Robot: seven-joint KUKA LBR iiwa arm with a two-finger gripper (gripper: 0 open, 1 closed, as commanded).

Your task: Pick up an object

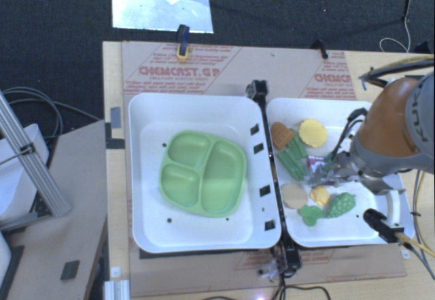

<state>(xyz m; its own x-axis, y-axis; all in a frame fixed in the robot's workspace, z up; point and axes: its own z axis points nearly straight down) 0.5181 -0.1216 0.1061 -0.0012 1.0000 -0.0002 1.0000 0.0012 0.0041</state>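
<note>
The tool (325, 173) is lowered into the right white bin (340, 241) amid small plastic toy foods; whether it is released or clenched cannot be told, and nothing is seen held. A small yellow toy piece (319, 195) lies just beside it, near a round beige disc (294, 194) and a knobbly green toy vegetable (340, 204). These are judged light, rigid, slightly slippery; the narrow sides would be best pinched. A green sectioned plastic plate (202, 172) sits in the left white bin (146, 156).
</note>
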